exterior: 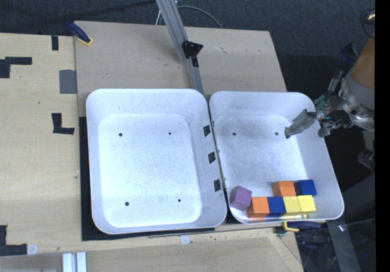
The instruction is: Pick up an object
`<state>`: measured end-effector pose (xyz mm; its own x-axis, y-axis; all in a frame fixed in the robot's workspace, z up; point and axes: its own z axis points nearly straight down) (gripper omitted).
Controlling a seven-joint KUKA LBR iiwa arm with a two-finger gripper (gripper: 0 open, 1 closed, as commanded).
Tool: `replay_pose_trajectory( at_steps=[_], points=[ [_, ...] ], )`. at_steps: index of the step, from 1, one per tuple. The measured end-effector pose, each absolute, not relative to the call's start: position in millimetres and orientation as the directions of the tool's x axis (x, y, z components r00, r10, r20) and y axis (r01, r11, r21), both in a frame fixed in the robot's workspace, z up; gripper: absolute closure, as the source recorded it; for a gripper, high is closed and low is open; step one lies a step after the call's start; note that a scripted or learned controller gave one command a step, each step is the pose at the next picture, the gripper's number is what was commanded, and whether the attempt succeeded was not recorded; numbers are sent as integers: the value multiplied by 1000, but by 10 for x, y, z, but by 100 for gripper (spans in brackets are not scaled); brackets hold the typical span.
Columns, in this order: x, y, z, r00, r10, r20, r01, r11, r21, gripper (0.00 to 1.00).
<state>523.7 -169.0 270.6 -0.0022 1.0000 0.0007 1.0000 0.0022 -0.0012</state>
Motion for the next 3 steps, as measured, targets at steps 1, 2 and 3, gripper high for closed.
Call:
replay_pose_trajectory(
  at_steps=[1, 2, 3],
  points=[
    [5018, -1604, 1742, 0, 1000, 2, 1000, 0, -10, 0],
    [4943, -1482, 1262, -1, 1000, 2, 1000, 1, -7, 0],
    [4873, -1104, 896, -3, 1000, 2, 1000, 3, -5, 0]
  ],
)
